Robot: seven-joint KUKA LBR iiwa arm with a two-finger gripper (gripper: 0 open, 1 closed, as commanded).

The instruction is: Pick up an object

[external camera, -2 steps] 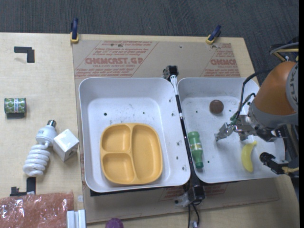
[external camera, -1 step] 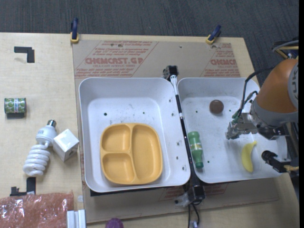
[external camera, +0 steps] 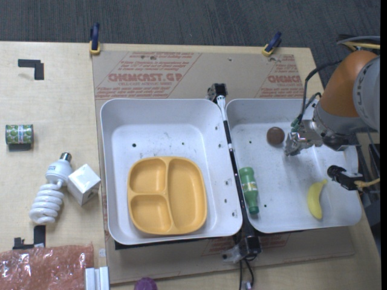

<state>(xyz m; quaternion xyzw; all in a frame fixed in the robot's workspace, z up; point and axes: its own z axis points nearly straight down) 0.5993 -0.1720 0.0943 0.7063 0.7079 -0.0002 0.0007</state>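
Observation:
The right bin [external camera: 338, 217] holds a brown ball [external camera: 276, 136] near its back, a green bottle [external camera: 248, 189] lying along its left wall, and a yellow banana [external camera: 315, 200] at the front right. My gripper [external camera: 294, 144] hangs over the right bin's back part, just right of the brown ball and close to it. Nothing shows between its fingers. The left bin [external camera: 115, 162] holds a yellow divided plate [external camera: 167, 194].
Left of the bins, on the bench, lie a white spiral light bulb [external camera: 49, 191], a small white cube [external camera: 84, 183] and a green can [external camera: 19, 135]. A reddish mesh bag [external camera: 45, 267] sits at the front left corner.

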